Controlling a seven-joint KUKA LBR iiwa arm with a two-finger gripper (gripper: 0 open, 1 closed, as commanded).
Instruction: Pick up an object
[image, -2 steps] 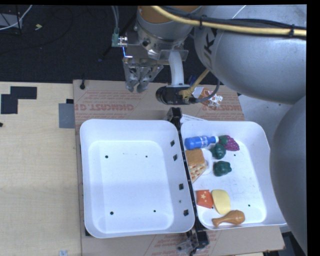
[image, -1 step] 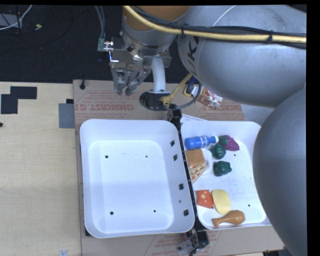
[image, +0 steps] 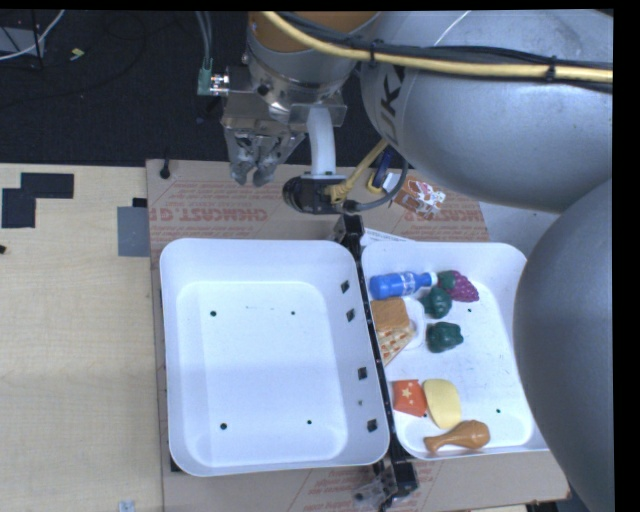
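In the camera view, the gripper (image: 255, 165) is seen raised above the cardboard sheet (image: 215, 205) behind the bins, near the top of the picture. Its fingers are drawn close together, and nothing is seen pinched between them. The grey arm (image: 490, 110) fills the upper right, with a yellow hose (image: 450, 62) run along it.

Directly below the jaws lies the left bin (image: 190, 440). Below and to the right of the jaws lies the right bin (image: 505, 260), in which all the objects are gathered, well apart from the gripper. Nearest to the jaws is a blue bottle (image: 400, 284), laid on its side. Just right of it a purple grape bunch (image: 460, 287) is found, touching a dark green vegetable (image: 436, 301). A second dark green piece (image: 443, 337) is set a little lower. A waffle-like piece of bread (image: 391, 327) rests against the bin's left wall. Farther from the jaws, an orange-red wedge (image: 408, 397) is seen beside a yellow lemon-like piece (image: 443, 402), and a brown drumstick (image: 458, 436) lies farthest.
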